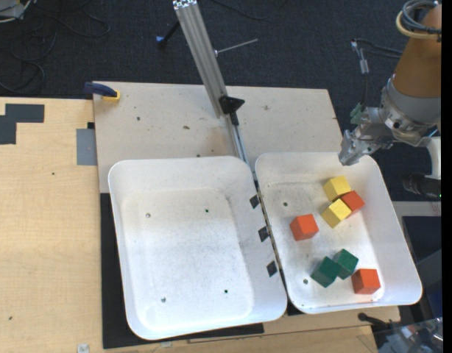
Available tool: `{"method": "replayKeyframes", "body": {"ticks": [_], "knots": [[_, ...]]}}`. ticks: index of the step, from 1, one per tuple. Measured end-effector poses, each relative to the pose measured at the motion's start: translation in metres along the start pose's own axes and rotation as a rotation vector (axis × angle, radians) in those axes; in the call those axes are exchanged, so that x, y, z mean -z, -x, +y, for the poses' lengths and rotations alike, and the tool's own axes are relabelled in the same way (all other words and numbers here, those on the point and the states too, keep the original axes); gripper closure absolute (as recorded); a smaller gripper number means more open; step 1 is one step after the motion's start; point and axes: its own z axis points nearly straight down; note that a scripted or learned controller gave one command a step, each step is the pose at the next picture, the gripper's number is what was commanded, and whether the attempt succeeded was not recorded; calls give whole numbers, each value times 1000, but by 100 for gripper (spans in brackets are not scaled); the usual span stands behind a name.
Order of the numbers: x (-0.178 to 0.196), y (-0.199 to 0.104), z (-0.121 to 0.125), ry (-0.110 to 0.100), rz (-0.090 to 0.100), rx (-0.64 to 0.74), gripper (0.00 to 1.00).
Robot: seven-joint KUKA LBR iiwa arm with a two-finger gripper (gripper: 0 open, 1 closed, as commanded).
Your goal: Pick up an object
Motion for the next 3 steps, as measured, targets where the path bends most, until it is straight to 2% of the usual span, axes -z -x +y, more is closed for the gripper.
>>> {"method": "replayKeyframes", "body": {"ticks": [2, 3], "knots": [[-25, -100, 0, -2, 0, -1, 100], [-41, -153, -13, -3, 0, 0, 100]]}}
